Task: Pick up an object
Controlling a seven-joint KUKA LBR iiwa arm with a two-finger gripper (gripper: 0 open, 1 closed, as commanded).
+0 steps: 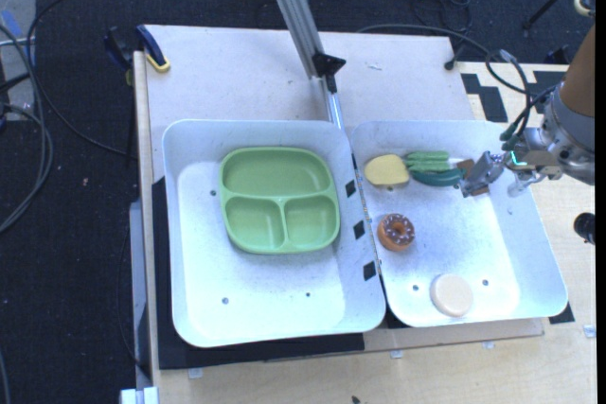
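Camera view, for your record: gripper (483, 175) is hovering at the right bin's (530, 251) far right edge, beside the green toy (431, 167); you cannot tell its opening. Green divided plate (280, 200) is sitting in the left bin (189, 298).

bench (237, 71): pale wood top, centre of view, carries both bins
left bin (189, 298): white, shallow, 8 o'clock half of bench
right bin (530, 251): white, shallow, 4 o'clock half, touching the left bin along the middle seam
black mat (246, 350): under the bins, edge shows at 6 o'clock
metal pole (289, 0): slants from 12 o'clock down to the seam
clamp (151, 52): yellow-tipped, bench corner at 10 o'clock
cables (66, 109): black, looping on dark floor, 9 o'clock
checker marker (488, 95): black-white, 2 o'clock
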